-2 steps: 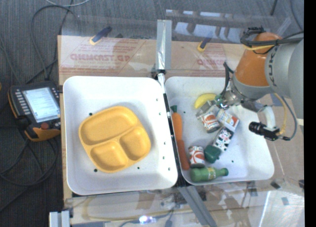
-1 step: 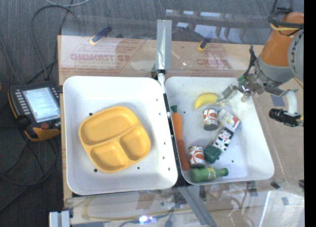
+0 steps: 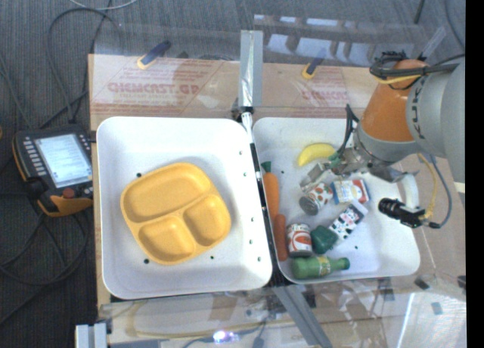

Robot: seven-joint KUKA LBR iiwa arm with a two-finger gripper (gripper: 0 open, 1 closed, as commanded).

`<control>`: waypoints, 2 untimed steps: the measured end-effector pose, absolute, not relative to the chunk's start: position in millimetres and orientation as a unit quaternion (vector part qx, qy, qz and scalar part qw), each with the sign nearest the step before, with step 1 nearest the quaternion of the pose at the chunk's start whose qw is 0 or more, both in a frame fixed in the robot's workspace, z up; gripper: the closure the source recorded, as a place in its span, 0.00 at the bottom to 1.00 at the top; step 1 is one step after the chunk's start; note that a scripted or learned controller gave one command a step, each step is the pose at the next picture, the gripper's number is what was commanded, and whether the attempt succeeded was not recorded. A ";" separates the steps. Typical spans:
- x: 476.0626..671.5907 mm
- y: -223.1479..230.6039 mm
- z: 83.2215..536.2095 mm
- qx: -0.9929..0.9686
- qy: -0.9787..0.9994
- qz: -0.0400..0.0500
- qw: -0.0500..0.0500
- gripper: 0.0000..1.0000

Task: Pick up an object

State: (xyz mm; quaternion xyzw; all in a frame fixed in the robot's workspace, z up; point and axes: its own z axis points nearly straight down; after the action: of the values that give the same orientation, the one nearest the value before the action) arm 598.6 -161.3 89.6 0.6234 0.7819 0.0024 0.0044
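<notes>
We are in the reach step: our end effector hovers low, banana just beside it, can below. Its grip state we cannot tell; next comes committing downward.

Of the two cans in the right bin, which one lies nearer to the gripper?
The grey-ended can on its side, just below the gripper. The red can lies farther down, beside the carrot.

Right bin crowded around the pincer: banana, cans, carrot; bare floor front-right.
</notes>
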 end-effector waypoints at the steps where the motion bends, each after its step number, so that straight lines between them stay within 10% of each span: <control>1: 551.5 -136.8 89.9 0.625 0.780 0.002 0.007 0.00; 2: 552.7 -135.7 99.9 0.625 0.780 0.004 0.008 1.00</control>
State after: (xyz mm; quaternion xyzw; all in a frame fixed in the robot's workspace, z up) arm 552.7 -135.7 99.9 0.6252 0.7804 0.0038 0.0075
